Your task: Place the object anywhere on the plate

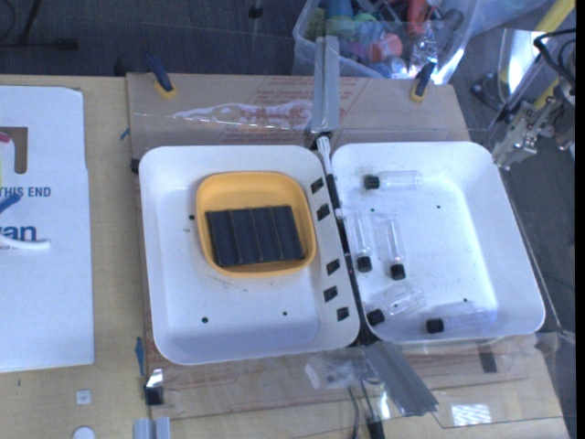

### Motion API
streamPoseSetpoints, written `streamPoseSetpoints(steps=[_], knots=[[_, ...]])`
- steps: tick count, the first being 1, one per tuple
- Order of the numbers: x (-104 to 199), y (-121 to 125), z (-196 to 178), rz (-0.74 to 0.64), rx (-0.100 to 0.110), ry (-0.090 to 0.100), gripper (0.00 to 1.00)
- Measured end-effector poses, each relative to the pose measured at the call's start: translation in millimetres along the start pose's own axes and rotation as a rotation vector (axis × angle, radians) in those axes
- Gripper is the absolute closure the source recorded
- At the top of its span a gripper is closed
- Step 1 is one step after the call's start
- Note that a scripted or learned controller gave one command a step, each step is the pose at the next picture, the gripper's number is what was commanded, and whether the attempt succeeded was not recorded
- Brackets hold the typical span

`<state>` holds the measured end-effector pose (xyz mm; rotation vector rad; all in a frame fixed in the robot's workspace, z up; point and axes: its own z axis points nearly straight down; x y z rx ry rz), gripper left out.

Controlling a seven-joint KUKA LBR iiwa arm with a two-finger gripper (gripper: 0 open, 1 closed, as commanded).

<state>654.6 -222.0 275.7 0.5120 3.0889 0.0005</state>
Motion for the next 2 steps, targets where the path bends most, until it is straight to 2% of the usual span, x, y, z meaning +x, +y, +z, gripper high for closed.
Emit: streamPoseSetpoints(steps=[1,2], knots=[[-6,2,-19,-0.294,-0.001,-0.001,1.0],[31,-11,-83,-0.556,-0.001,-0.001,1.0]])
